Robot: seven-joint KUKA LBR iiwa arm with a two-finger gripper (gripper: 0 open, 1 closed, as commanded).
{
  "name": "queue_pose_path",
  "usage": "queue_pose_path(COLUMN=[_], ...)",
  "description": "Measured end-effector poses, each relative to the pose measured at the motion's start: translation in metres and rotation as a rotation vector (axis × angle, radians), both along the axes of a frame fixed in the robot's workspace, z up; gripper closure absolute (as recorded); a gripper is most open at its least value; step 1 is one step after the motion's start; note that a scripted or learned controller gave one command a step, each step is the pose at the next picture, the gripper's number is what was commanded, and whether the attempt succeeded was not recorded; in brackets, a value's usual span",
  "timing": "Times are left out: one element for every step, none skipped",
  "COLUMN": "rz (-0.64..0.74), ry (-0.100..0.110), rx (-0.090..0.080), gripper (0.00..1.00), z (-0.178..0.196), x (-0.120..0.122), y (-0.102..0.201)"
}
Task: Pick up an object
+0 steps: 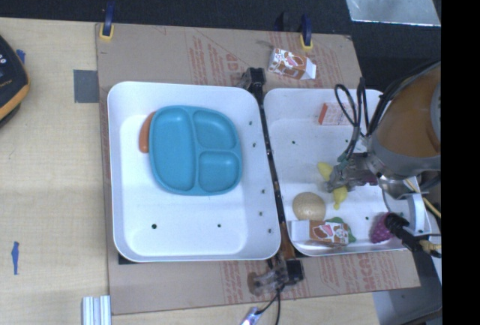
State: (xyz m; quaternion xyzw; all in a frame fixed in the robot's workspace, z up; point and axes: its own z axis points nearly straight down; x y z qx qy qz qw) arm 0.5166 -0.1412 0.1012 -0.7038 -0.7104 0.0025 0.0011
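Low in right bin (300, 102), pincer (339, 182) touching yellow object (327, 169); opening unclear.

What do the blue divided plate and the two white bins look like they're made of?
Blue plate: likely molded plastic, matte, uniform colour, rounded compartments. Left bin and right bin: probably thin plastic, smooth with faint sheen and rounded rims, though the material is not certain.

A robot arm (409, 128) with a broad, rounded orange band above a grey metal wrist. Thin black cables (352, 109) loop up from the wrist and curve back down to it. The gripper (343, 179) is small, dark grey and blocky.
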Motion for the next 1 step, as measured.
queue_pose_path(rz=[-0.004], ry=[-0.003], rx=[0.003], gripper=[1.00], z=[0.0909], x=[0.0382], y=[0.0872])
